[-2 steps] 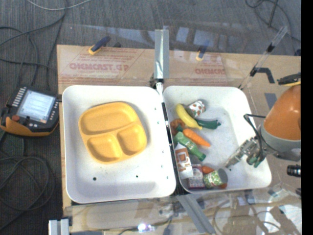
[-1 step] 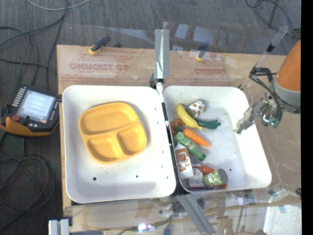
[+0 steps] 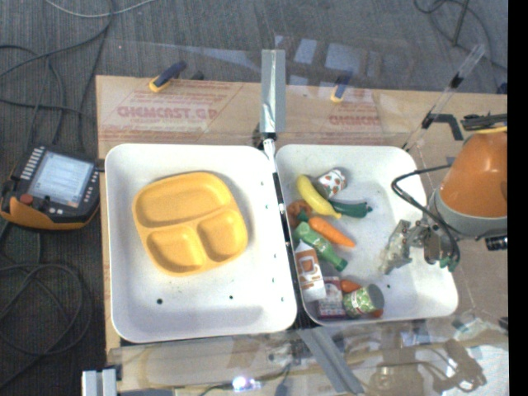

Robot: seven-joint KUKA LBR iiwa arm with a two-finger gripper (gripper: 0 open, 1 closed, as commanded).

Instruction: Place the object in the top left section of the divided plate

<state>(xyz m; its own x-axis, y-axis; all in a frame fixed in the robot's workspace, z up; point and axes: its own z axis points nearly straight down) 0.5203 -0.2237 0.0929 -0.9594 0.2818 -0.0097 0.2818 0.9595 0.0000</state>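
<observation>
Picking is the step in hand, it seems, since nothing has been carried over to the yellow plate (image 3: 191, 221) yet. The gripper (image 3: 402, 246) is hung low over the right bin (image 3: 412, 299), on its bare right side, and whether its fingers are apart or together can't really be told from up here, the metal bits are too jumbled. Nothing is seen between them, so no grab can be claimed.

The likely candidates are all piled off to the left of the fingers: a banana (image 3: 315, 196), a carrot (image 3: 332, 232) just beside it, a green bottle (image 3: 320, 247) below that, plus a little can (image 3: 361, 301) down near the bin's front wall. Which one is "the object" can't be said for sure.

For the next move, something from that pile needs to be closed on properly, then lifted clear of the bin wall and taken well left to the plate in the left bin (image 3: 132, 308), where the top left section (image 3: 177, 198) is waiting.
</observation>
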